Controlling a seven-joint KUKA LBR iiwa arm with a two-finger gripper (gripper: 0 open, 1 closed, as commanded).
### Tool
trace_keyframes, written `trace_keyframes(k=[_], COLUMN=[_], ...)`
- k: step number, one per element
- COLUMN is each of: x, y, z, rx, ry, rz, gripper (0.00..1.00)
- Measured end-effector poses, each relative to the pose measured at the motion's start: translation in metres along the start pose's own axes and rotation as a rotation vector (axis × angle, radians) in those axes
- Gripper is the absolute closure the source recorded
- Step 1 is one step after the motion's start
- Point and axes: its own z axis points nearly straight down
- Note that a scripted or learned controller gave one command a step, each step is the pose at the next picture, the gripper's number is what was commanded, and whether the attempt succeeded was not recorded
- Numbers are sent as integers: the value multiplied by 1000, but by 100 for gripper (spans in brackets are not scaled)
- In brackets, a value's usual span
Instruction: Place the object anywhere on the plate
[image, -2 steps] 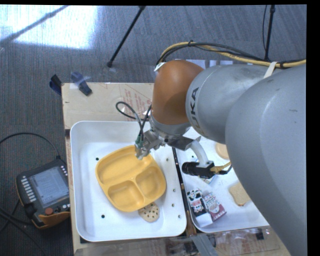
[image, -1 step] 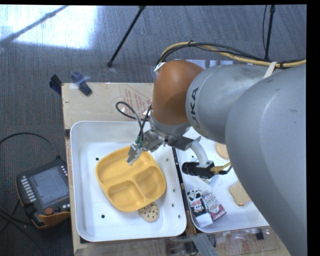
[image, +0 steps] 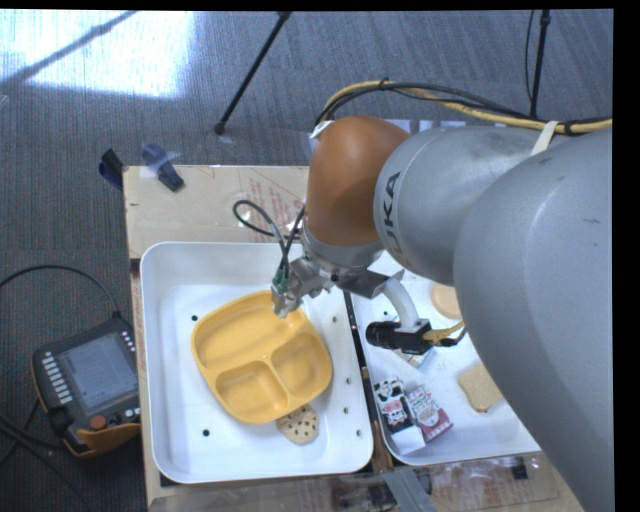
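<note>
A: Left bin (image: 170, 300): yellow plate (image: 262, 368), three wells, tilted. Cookie (image: 299, 427) just beside its near rim, partly tucked under, flat on the bin floor.

B: Gripper (image: 285, 300)?

A: Over the plate's far rim, tip close to or touching it. Jaws too small to read; cannot tell spread or pressed, nor anything held.

B: Right bin (image: 500, 440)?

A: Milk carton (image: 412, 410), toast (image: 480, 387).
</note>
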Motion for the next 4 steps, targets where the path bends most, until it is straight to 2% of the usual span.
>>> trace_keyframes(k=[1, 2, 3, 4], x=[0, -1, -1, -2], y=[0, 0, 0, 1], z=[0, -6, -6, -12], rx=[0, 3, 3, 5], ry=[0, 2, 2, 3], rz=[1, 1, 1, 1], gripper=[0, 100, 0, 100])
